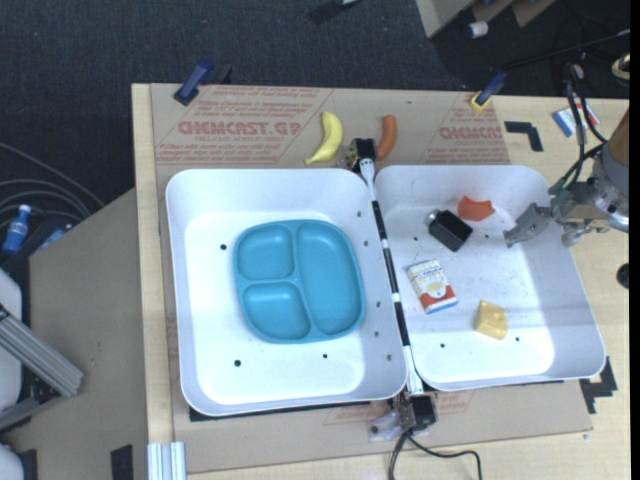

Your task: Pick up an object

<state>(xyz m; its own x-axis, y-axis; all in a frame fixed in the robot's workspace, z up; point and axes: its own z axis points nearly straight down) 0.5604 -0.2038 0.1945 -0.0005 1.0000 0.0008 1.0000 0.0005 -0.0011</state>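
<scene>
Reaching in from the right, the claw (538, 224) sits over the far right part of the right bin (560, 353). We see one grey finger (522, 230) poking out to the left, but we cannot tell if the claw is wide or narrow. We see nothing held in it.

Down in that right bin we find four small things. An orange piece (476, 208) lies near the far wall, just left of the claw. A black block (450, 230) sits just beside it, a little nearer to us. A small white box with red and blue on it (432, 286) lies in the middle. A yellow chunk (490, 320) sits to its right and closer to us.

Over in the left bin (200, 368) we see a blue tray with three parts (298, 279).

Past the bins, on the brown board (240, 123), lie a yellow banana (326, 138) and an orange stick shape (386, 136).
</scene>
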